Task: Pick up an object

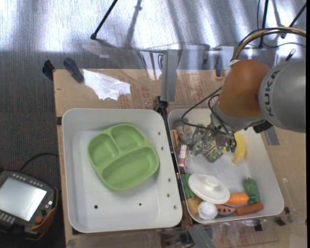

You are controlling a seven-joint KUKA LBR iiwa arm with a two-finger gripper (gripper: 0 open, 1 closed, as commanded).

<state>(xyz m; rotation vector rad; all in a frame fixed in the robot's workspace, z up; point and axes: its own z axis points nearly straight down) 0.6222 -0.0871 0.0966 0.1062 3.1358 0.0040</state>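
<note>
The jaws cannot be made out; the gripper (209,141) is a tangle of metal and cable low over the upper part of the right bin (266,177), beside a small green-and-red carton (214,151). A banana (240,146) lies just right of the carton. Toward the bin's near end sit a white lid (208,187), a carrot (238,198), a green vegetable (250,189) and a sausage (249,208). The left bin (77,190) holds a green tray (123,156).
</note>
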